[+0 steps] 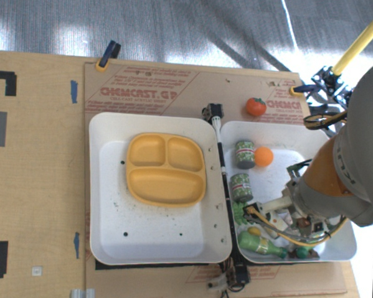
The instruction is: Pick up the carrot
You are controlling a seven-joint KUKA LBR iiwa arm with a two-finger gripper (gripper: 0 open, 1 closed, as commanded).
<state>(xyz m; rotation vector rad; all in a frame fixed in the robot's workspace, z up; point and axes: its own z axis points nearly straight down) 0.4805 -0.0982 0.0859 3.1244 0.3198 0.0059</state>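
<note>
The end effector [286,226] sits low in the right bin [343,250] among crowded toys; I cannot tell its state. Any carrot is hidden there, so it could seize a neighbouring green toy [256,243] instead.

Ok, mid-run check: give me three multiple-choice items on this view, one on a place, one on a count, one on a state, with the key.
1. Where is the yellow divided plate?
A. in the left bin
B. in the right bin
C. on the cardboard behind the bins

2. How many green-labelled cans lie in the right bin?
A. none
B. two
C. four

3. How does the small red tomato sit?
A. on the plate
B. under the arm
C. outside both bins, on the cardboard

Key: 1 A, the plate rests on the left bin's floor. 2 B, one can lies beside the orange ball, and another can lies below it. 3 C, it sits behind the right bin's rim.
</note>
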